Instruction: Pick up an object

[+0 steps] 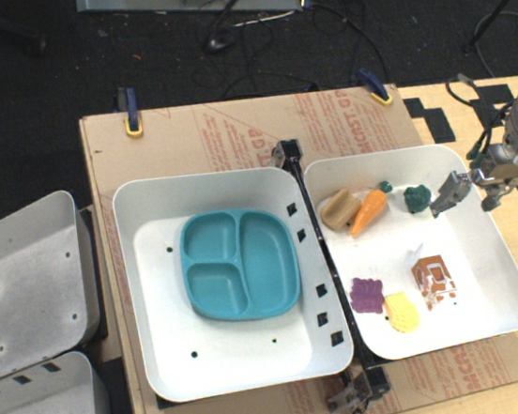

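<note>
The gripper hangs with fingers spread and holding nothing over the right bin's right edge. A carrot lies near that bin's far edge.

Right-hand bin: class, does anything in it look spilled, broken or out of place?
Nothing stands out. The carrot, tan piece, green piece, purple piece, yellow piece and brown-and-white piece lie loose and whole inside the right bin.

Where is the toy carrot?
The carrot lies in the right bin, near its top-left corner, touching the tan bread on its left, with the purple grapes below.
</note>
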{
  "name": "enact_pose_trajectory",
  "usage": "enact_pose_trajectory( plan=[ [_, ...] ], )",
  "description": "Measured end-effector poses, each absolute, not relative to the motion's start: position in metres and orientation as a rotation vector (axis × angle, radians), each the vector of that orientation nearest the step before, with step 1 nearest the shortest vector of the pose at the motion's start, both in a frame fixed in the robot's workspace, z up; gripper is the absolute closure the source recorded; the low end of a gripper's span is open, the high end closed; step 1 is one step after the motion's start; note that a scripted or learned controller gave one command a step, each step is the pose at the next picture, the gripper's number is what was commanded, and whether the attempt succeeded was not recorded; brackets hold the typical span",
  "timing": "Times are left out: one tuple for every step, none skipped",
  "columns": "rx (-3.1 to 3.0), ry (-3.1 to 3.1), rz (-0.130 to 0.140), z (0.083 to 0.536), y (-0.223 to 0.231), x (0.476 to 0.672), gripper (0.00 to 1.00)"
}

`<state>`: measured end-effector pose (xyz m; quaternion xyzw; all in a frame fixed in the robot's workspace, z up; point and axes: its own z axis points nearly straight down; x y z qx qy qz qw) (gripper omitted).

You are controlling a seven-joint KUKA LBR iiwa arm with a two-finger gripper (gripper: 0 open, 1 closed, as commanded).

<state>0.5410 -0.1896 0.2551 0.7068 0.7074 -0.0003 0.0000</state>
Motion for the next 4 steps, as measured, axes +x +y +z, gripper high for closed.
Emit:
enact_pose_trajectory(
  plan=[
    [2.226,2.224,-0.005,0.191,-0.187,0.538,0.0],
    [2.224,2.224,-0.003,0.145,-0.181,0.542,0.0],
    [2.224,2.223,-0.003,0.091,-0.18,0.541,0.0],
    [2.223,2.22,0.0,0.104,-0.18,0.542,1.0]
  ],
)
